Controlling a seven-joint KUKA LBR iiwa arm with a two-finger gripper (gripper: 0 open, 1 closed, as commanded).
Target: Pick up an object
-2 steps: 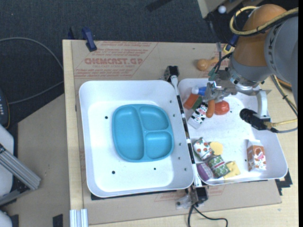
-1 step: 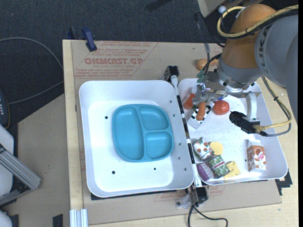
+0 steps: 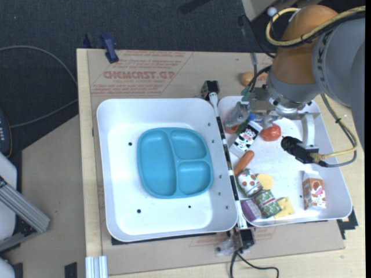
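My gripper [image 3: 242,117] hangs low over the far left corner of the right bin [image 3: 339,181], its grey wrist and orange band above it. Right under it lies a white carton with black spots [image 3: 246,138], and a red tomato [image 3: 270,133] sits just to the carton's right. Nearer the front lie an orange carrot [image 3: 243,161], a small red-and-white can [image 3: 249,182], a yellow piece [image 3: 265,180], a green and purple packet [image 3: 266,202], a yellow cheese wedge [image 3: 284,208] and a brown carton [image 3: 313,192]. Whether anything is held is hidden by the wrist.
The left bin [image 3: 116,155] holds a blue divided plate [image 3: 174,161]. An orange item [image 3: 248,77] lies on the bench behind the right bin. A black part with a cable [image 3: 297,149] hangs off the arm over the bin. Clamps [image 3: 210,89] sit between the bins.
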